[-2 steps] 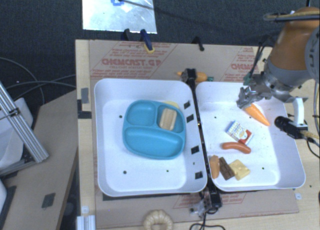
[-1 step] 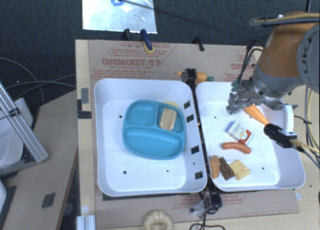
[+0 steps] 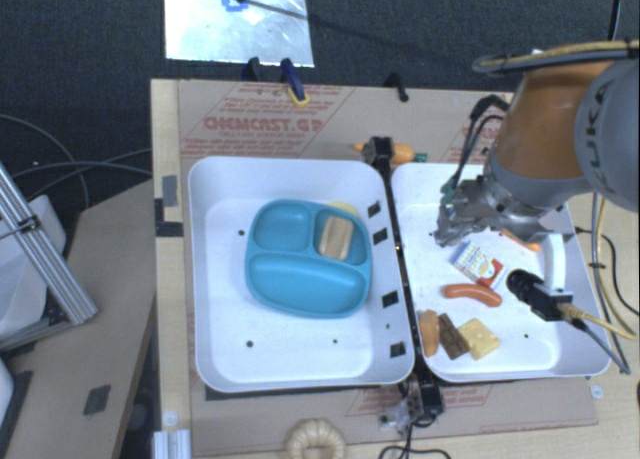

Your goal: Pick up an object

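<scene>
Currently your gripper (image 3: 452, 227) sits low over the far-left part of the right bin (image 3: 425, 272), above bare white floor. Nothing shows in its grasp. The wrist and the grey arm (image 3: 545, 137) hide it from above, so you cannot tell whether it is released or clenched.

No object has been picked yet, and the closest candidate is the small printed packet (image 3: 477, 264). It lies flat just beside the gripper, on its near-right side, turned cornerwise to the bin walls. Just near of the packet lies a sausage (image 3: 473, 294), with its long axis running left to right, roughly along the near wall. Further near and left, 3 pieces sit in a row, touching or almost so: a tan piece (image 3: 429, 330), a brown block (image 3: 452, 337) and a yellow wedge (image 3: 481, 339).

Only 1 arm is working, so what matters is the offset. I judge the move calls for a short shift toward the near right before any descent. The packet looks thin and flat, so it may slide away instead of lifting. The sausage would suit a grip across its short near-far width.

The left bin (image 3: 220, 247) holds a blue divided plate (image 3: 300, 282) with a tan slice (image 3: 335, 237) in its far-right compartment, well apart from the gripper
</scene>
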